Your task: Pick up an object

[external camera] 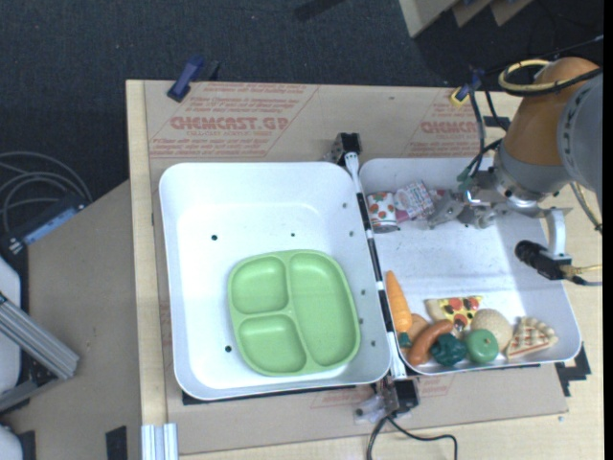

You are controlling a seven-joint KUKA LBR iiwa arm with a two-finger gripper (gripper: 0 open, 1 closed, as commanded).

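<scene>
My gripper [458, 209] hangs low over the back of the right bin [479, 257], below the orange-banded wrist [541, 123]. Just to its left, a crumpled red-and-white packet [397, 202] lies against the bin's back left corner, close to the gripper's tip. Toy food is piled along the bin's front edge: a carrot [396, 301], a pizza slice [454, 307], a sausage [427, 337], a broccoli piece [448, 352], a green apple [482, 345], a pale round piece [491, 321] and a waffle wedge [530, 335]. I see nothing held.
The left bin [192, 218] holds a green divided plate [292, 312] toward its front. A black part on a white bracket [542, 255] sticks out over the right bin's right edge. The bin's middle floor is bare.
</scene>
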